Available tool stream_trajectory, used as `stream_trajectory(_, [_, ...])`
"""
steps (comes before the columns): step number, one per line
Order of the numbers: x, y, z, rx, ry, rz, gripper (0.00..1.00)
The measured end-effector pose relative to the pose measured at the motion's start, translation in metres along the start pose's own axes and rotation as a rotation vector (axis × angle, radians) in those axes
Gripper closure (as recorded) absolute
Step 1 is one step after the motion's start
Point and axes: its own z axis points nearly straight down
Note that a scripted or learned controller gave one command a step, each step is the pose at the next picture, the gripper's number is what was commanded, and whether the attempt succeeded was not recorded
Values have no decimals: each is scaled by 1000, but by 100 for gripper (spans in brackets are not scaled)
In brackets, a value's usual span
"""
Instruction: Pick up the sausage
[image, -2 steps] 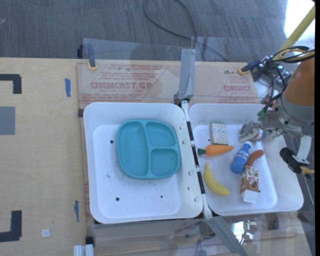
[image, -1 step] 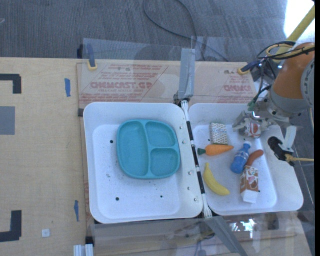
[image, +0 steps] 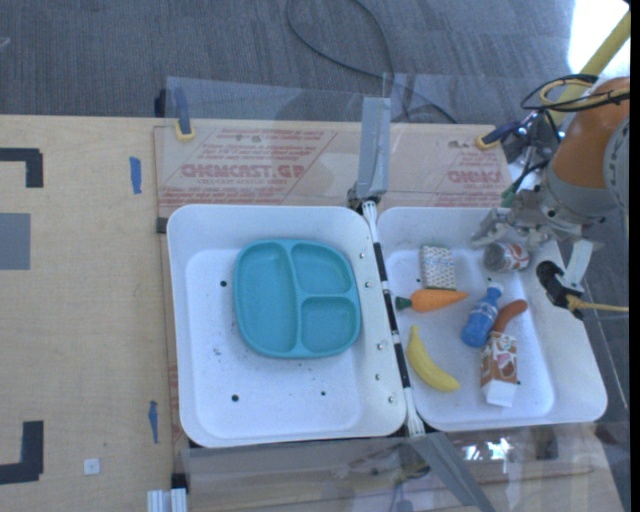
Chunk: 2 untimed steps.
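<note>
My pincer (image: 508, 252) is sitting at the upper right of the frame, over the back right corner of the right bin (image: 575, 395). Honestly I cannot tell from this angle how it stands, the metal bits all blur together with something small and reddish-white right under it (can't make out what that is). The arm (image: 590, 150) with its orange band comes in from the right edge, cables looped around it.

The sausage (image: 510, 313) is just below and slightly left of the pincer, lying tilted in the right bin, reddish-brown. It's touching or almost touching the blue bottle (image: 480, 320) on its left, and the white tube (image: 500, 368) with the red print lies just below it, cap end pointing toward the bottom of the frame.

Further left in the same bin: a carrot (image: 435, 299) lying sideways, a small silvery patterned packet (image: 437, 266) just above it, and a banana (image: 430, 362) toward the lower left of that bin.

The left bin (image: 200, 300) has a teal divided plate (image: 297, 297) in it, three compartments. Both bins sit on my wooden desk (image: 80, 330), with a grey upright post (image: 374, 150) behind them, between the two.
</note>
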Motion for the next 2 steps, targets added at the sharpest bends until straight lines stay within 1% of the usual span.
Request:
stream_trajectory(1, [-4, -13, 0, 4, -1, -49, 0])
stream_trajectory(2, [-3, -21, 0, 6, -1, -7, 0])
